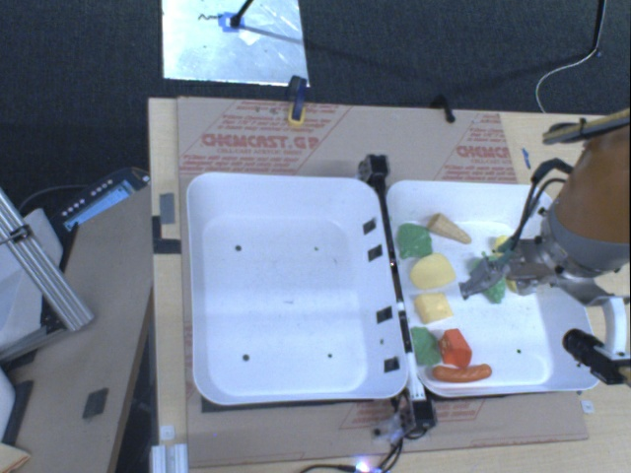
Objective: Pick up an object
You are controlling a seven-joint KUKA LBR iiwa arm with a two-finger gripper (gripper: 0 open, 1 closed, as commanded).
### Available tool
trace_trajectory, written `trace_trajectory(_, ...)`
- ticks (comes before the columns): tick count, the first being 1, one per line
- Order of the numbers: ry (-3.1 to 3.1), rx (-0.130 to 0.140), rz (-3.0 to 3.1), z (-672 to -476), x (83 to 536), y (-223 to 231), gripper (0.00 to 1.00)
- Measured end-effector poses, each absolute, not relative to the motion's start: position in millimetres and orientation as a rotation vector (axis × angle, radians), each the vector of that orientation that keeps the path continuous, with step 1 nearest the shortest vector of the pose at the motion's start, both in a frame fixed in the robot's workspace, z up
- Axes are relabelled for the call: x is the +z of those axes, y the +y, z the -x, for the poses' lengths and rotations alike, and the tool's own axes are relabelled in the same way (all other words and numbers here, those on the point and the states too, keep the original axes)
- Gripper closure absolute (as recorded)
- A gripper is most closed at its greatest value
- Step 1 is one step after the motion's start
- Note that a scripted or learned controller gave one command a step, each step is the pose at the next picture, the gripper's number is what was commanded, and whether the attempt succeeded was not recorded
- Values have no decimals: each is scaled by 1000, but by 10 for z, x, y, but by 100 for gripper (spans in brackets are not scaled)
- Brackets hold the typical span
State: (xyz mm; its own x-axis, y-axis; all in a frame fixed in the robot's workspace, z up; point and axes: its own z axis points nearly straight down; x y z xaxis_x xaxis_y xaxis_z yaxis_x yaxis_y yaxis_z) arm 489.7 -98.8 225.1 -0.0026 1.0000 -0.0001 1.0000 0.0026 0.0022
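Bench, two white bins [286, 190] | gripper [480, 284] over right bin | finger state unclear

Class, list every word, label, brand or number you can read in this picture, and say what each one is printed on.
"CHEMCAST GP", in red, on the brown protective sheet under the bins, at the upper left.
"CHEMCAST GP" again, slanted, on the same sheet at the upper right; the letters are blurred there.
More red print on the sheet's front edge is too blurred to read.
The keys on the grey handset are too small to read.
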Motion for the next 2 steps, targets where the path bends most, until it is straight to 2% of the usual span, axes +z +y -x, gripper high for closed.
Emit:
trace_trajectory(1,2230,-9,-2227,-4833,827,-905,0)
trace_trajectory(2,2222,3,-2219,-4872,1003,-916,100)
